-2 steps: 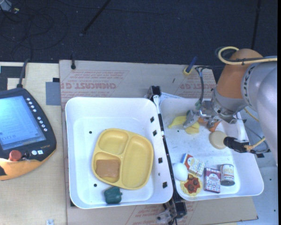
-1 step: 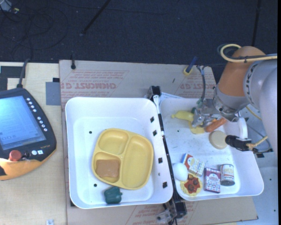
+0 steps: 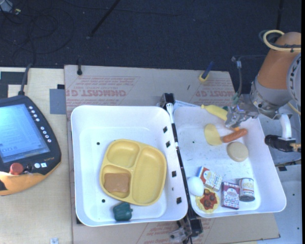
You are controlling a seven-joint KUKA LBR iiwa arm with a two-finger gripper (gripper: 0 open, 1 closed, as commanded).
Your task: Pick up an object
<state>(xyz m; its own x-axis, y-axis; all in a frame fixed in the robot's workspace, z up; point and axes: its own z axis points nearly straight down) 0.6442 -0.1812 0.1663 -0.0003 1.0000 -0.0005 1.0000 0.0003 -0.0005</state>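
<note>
My gripper (image 3: 236, 118) hangs over the far right part of the right bin (image 3: 274, 174). It is just above an orange sausage (image 3: 235, 134) and seems to touch its upper edge. Left of the sausage lies a pale yellow slice (image 3: 212, 134), and a yellow banana (image 3: 215, 111) lies by the bin's far wall. A beige bun (image 3: 237, 151) rests just in front of the sausage. I see nothing lifted off the bin floor.
The right bin's front holds a white egg (image 3: 195, 186), a red-white carton (image 3: 210, 178), a red box (image 3: 230, 194), a small can (image 3: 247, 189) and a red-topped yellow piece (image 3: 207, 201). In the left bin (image 3: 86, 136) are a yellow divided tray (image 3: 147, 169) with brown toast (image 3: 116, 182) and a green item (image 3: 122, 212). A teach pendant (image 3: 18, 136) lies far left.
</note>
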